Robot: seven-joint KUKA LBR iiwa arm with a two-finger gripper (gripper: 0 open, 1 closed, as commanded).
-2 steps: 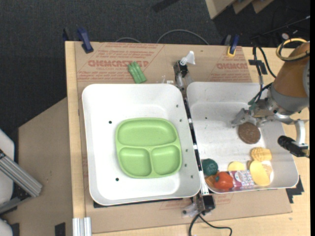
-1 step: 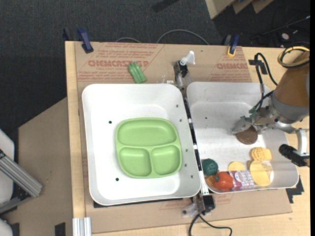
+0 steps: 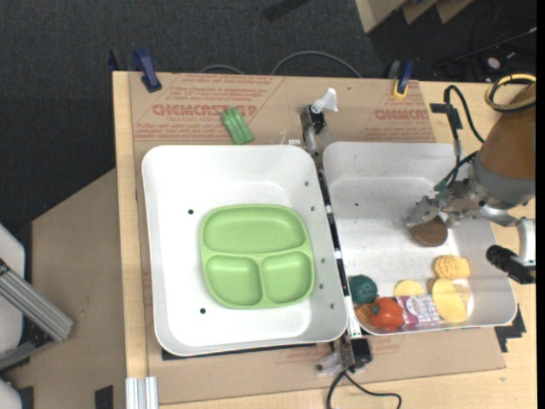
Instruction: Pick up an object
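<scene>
Your pincer (image 3: 428,220) sits low in the right bin (image 3: 375,173), touching a brown round object (image 3: 430,234); you cannot tell its opening

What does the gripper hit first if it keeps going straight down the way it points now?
Most likely the brown round object: the gripper sits right over it in the right bin, pointing down. Whether they already touch is unclear from this slanted view. If it misses, the bin floor comes next.

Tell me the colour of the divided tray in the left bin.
Light green; the divided tray shows plainly in the camera view.
</scene>
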